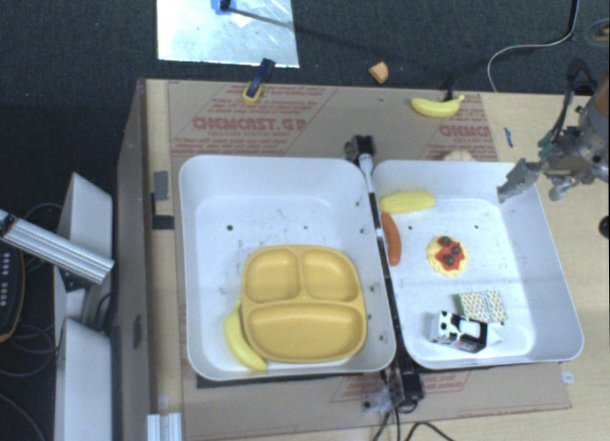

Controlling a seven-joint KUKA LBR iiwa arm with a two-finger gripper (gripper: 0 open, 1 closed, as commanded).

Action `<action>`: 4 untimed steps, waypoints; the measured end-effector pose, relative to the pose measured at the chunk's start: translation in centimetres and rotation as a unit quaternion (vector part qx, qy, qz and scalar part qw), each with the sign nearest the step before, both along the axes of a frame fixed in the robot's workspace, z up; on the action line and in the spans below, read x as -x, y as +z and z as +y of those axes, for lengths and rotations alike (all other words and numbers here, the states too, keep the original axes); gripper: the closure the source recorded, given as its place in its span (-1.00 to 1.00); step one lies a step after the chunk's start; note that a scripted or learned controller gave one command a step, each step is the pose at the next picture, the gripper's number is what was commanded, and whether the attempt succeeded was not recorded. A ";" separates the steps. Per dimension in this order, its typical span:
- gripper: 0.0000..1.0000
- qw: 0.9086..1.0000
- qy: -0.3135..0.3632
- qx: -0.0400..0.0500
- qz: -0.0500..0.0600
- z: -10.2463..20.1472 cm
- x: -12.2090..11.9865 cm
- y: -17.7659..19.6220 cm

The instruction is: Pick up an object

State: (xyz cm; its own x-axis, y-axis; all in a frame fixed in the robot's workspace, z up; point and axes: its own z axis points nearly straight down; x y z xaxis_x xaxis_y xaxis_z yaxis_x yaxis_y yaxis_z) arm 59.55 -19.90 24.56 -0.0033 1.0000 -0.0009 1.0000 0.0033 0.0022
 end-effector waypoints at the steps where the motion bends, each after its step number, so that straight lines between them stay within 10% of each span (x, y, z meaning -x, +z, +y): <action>1: -1.00 1.000 0.000 -0.001 0.001 5.9 3.6 -7.1; 2: -1.00 1.000 0.000 -0.001 0.001 7.6 1.7 -12.9; 3: -1.00 1.000 -0.001 -0.001 0.001 5.7 8.0 -16.1; 4: -1.00 1.000 -0.001 0.001 -0.001 10.7 1.4 -16.0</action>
